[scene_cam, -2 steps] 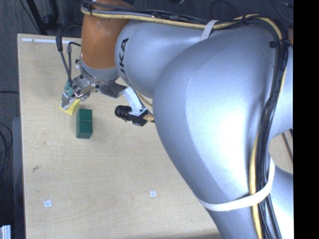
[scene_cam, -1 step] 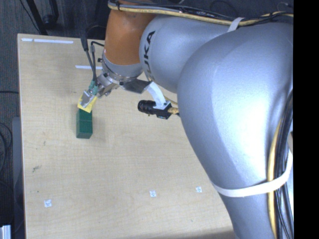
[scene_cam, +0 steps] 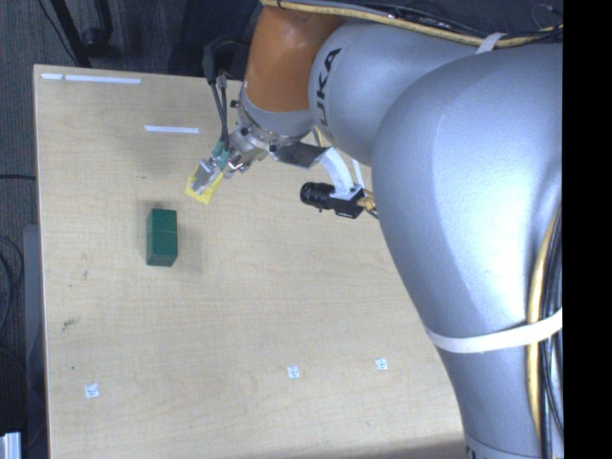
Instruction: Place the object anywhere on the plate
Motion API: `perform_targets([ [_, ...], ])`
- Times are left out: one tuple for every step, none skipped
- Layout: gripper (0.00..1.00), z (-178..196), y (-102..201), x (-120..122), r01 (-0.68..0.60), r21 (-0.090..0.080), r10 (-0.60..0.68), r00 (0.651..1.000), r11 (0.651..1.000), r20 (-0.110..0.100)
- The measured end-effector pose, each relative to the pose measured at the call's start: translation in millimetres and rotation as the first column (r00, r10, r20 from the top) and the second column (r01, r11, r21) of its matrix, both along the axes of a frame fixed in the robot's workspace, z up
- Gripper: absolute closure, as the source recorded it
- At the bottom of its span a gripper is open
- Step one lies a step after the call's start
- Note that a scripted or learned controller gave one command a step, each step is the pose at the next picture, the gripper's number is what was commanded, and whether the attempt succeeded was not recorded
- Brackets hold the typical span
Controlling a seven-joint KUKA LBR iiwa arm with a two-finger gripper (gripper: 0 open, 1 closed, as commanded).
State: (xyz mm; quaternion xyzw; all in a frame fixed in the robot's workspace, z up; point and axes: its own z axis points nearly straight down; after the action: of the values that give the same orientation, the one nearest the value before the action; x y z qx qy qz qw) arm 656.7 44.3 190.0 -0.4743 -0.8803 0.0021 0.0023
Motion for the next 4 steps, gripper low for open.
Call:
perform_targets([
  [1.00, 10.6, -100.6, 0.2, -0.164, 0.001, 0.164, 0.986, 0.986, 0.001],
  [1.00, 51.3, -26.5, -17.5, -0.259, 0.002, 0.259, 0.966, 0.966, 0.001],
  [1.00, 56.6, 102.5, -12.1, -0.316, 0.002, 0.316, 0.949, 0.949, 0.001],
  [1.00, 7.7, 18.2, -17.2, -0.503, 0.004, 0.503, 0.864, 0.864, -0.003],
])
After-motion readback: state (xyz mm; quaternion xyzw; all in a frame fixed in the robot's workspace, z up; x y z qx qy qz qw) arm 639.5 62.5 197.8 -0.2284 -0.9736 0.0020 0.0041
